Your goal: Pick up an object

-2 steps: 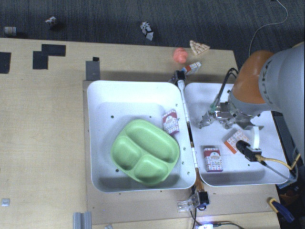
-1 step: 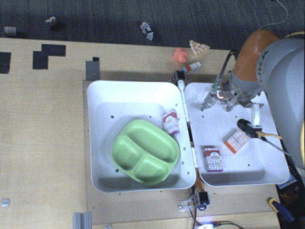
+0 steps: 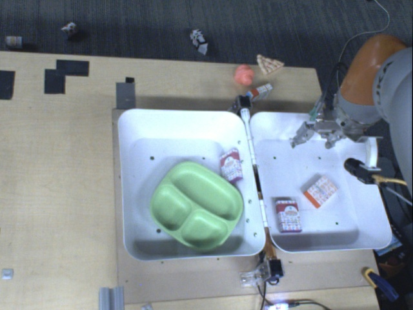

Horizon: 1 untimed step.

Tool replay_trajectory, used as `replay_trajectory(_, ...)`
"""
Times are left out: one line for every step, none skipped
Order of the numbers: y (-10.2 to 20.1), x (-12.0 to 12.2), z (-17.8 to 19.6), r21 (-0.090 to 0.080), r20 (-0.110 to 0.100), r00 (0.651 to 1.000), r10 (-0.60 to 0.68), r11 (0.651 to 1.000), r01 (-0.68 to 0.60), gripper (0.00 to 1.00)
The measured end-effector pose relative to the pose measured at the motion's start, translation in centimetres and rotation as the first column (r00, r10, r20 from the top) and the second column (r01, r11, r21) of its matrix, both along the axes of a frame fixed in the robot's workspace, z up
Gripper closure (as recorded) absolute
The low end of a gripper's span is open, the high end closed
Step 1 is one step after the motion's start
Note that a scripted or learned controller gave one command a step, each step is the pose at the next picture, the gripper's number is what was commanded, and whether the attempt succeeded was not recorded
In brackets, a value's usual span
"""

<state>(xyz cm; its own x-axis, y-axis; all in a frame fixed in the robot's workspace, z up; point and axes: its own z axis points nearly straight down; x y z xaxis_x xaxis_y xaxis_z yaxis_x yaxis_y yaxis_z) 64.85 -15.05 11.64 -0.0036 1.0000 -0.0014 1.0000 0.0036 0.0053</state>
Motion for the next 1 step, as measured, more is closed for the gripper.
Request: replay_trajectory(6.25, -3.55, -2.81, 0.003, -0.004, 1.000, 0.002, 1.000, -0.002, 0.00)
